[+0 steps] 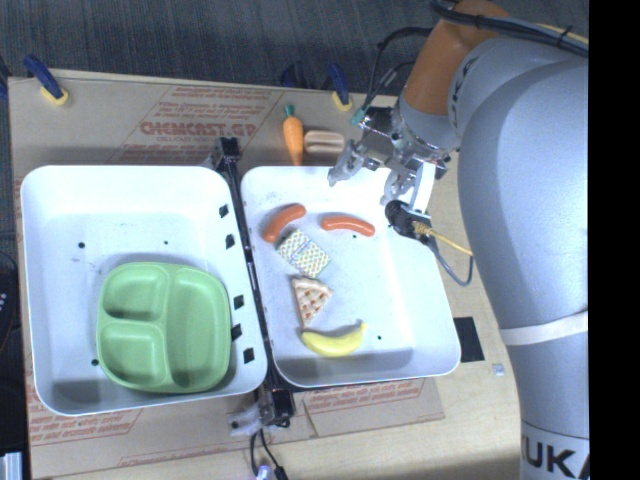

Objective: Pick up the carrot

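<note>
You've got an orange carrot with a green top, next to a tan-and-brown hot dog bun. Both bins are white; the left one has a light green tray. In the right one: two orange-red sausages, a green-and-white checkered block, a reddish pizza slice and a yellow banana. Arm is grey with an orange band. Bench is tan with red print.

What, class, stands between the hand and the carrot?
A hot dog bun lies right beside the carrot, on the hand's side, outside the right bin's far rim. Nothing else visible sits between them.
</note>
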